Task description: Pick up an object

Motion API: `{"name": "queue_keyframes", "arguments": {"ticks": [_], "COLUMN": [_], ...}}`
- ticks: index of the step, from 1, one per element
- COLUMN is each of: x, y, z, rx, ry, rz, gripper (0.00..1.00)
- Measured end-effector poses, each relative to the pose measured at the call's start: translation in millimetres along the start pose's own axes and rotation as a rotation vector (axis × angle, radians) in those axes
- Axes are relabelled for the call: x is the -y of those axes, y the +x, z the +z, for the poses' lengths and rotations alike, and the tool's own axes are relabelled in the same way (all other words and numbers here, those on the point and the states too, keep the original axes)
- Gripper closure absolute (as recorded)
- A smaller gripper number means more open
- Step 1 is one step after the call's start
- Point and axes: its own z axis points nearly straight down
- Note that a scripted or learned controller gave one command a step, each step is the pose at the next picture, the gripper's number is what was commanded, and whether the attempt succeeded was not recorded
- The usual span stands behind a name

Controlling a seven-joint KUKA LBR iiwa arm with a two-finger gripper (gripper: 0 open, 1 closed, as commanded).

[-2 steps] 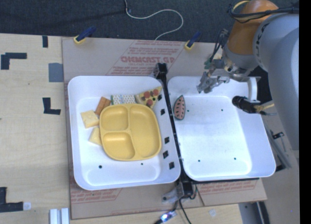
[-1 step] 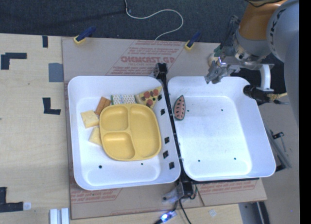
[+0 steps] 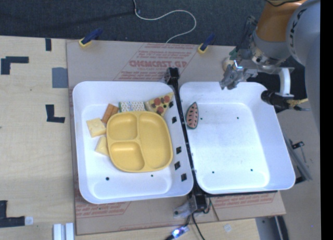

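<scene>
Jaws [image 3: 227, 81] over right bin's [image 3: 270, 145] far rim; opening cannot be told, nothing visibly held.

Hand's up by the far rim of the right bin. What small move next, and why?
Probably shift the hand left and toward the camera, to above the watermelon slice. The slice lies alone against the right bin's left wall, with bare floor beside it, while the other toys crowd round the yellow plate in the left bin. The hand hangs over the far rim, carrying nothing.
</scene>
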Motion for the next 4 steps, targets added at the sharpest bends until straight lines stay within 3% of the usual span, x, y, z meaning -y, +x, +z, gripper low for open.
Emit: {"name": "queue_keyframes", "arguments": {"ticks": [1, 2, 3, 4], "x": [19.6, 52.2, 84.1, 93.4], "y": [41.1, 87.6, 127.9, 148.9], "z": [6.1, -5.6, 8.4, -9.9], "rx": [0.000, -0.002, 0.000, -0.001], "ry": [0.002, 0.002, 0.005, 0.001], "rz": [-0.003, -0.004, -0.003, -0.003], "gripper": [1.00, 1.00, 1.00, 1.00]}}
